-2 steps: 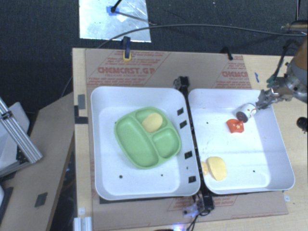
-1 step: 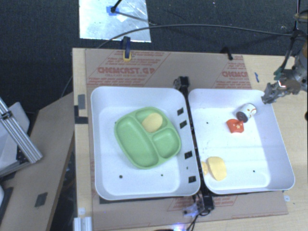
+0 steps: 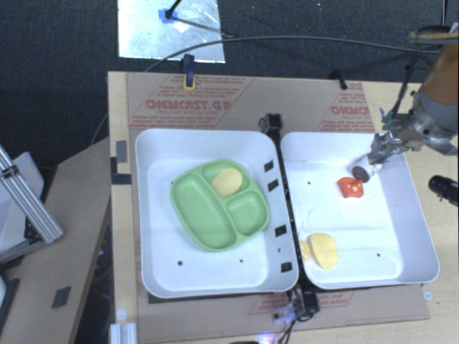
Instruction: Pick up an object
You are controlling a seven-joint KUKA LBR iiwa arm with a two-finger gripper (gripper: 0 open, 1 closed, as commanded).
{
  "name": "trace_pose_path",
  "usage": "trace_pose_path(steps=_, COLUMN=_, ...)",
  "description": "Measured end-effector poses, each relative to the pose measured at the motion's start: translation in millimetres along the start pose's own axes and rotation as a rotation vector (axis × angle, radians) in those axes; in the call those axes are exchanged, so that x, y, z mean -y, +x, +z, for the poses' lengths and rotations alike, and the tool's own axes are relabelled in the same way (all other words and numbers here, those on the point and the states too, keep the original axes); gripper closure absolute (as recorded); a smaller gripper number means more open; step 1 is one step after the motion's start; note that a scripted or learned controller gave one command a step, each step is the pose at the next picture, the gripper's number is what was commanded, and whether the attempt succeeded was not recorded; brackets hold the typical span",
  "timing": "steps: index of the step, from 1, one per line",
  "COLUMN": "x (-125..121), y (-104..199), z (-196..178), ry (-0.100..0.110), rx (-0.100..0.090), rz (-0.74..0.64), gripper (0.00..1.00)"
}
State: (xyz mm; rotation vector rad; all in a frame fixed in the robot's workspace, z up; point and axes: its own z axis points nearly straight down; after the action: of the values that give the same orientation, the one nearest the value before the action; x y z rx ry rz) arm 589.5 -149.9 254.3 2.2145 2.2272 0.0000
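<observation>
Three loose items sit across the two bins, listed from the gripper outward.

Item 1: red object point(image 3: 350, 187), small and blocky, on the floor of the right bin point(image 3: 412, 213) in its upper right part. It lies free, with bare white floor on its left and lower sides; the far wall and the right wall are both near but not touching it.

Item 2: dark round piece point(image 3: 360, 172), just above and right of the red object, at the tip of the gripper point(image 3: 378, 153); whether it belongs to the gripper or lies loose cannot be told.

Item 3: gripper, reaching in over the right bin's upper right corner from the grey arm point(image 3: 439, 113). Whether its claw is spread or closed cannot be told (too small and blurred), and nothing is seen held in it.

Item 4: yellow object point(image 3: 322, 250), pale and rounded, in the lower left part of the right bin, close to the wall shared with the left bin. Well apart from the red object, with a broad stretch of open floor between them.

Item 5: green tray point(image 3: 208, 221), three compartments, tilted, in the middle of the left bin point(image 3: 154, 192), with white floor showing all round it.

Item 6: yellow lump point(image 3: 227, 183), in the tray's upper small compartment.

Item 7: cardboard sheet point(image 3: 237, 99), printed in red, under both bins, its far edge showing beyond them.
</observation>
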Motion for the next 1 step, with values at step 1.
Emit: trace_pose_path(steps=1, x=-3.5, y=44.8, z=7.3, ry=-0.002, rx=0.0, rz=0.001, gripper=1.0)
